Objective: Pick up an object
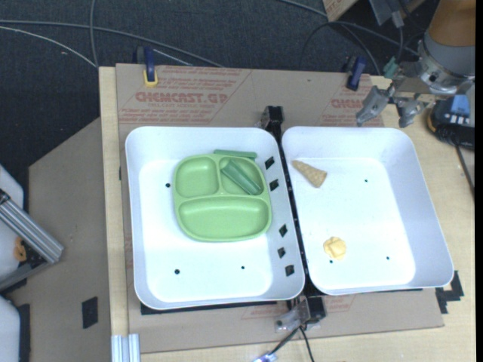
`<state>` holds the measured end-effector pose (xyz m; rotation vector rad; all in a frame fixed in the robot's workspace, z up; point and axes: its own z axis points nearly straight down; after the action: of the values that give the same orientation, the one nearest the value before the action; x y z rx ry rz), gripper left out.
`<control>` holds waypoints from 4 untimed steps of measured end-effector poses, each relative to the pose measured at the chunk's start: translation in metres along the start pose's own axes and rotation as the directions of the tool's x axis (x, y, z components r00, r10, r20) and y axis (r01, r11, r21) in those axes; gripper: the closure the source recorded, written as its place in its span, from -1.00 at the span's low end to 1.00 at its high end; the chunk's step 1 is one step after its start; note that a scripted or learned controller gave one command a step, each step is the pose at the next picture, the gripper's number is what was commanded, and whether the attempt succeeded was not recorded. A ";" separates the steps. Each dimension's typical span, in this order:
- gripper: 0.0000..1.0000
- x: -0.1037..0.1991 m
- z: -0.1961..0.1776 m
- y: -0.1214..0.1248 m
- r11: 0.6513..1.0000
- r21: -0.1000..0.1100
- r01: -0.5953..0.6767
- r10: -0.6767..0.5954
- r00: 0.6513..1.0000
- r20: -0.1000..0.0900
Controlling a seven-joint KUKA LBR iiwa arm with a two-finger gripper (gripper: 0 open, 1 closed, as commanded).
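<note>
Hovering beyond the right bin's (pixel 423 179) far rim, the gripper (pixel 388 110) hung with fingers spread and bare, well apart from the tan wedge (pixel 310 173) and yellow lump (pixel 335 247).

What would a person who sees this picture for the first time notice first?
The eye goes first to the green divided plate in the left bin, bright against the white. In the right bin lie two small things: a tan wedge near its upper left and a yellow lump lower down. The pincer hangs open above the right bin's far edge.
</note>
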<state>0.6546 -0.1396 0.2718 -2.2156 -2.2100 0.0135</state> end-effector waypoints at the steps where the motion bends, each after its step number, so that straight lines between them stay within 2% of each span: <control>1: -1.00 0.000 -0.008 0.002 1.000 -0.014 0.003 -0.003 1.000 0.002; 4: -1.00 0.008 0.163 -0.009 1.000 -0.007 0.003 -0.003 1.000 0.000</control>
<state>0.6428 -0.1312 0.1087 -2.2161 -2.2167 0.0061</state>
